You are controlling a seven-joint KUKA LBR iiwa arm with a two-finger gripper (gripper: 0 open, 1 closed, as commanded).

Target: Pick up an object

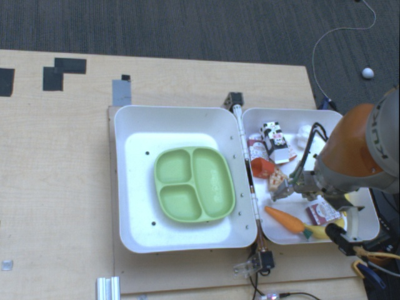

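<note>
Gripper (284, 189) low in right bin (290, 114), fingers' state unclear, beside pizza slice (277, 180). One carrot (285, 219) just below. One cow toy (272, 134) at top. Left bin (134, 167): one green divided plate (194, 184), three compartments.

The grey arm (365, 149) reaches in from the right, its gripper (282, 190) lowered, pointing left.

Orange carrot (284, 219) flat in right bin (369, 227)
</note>
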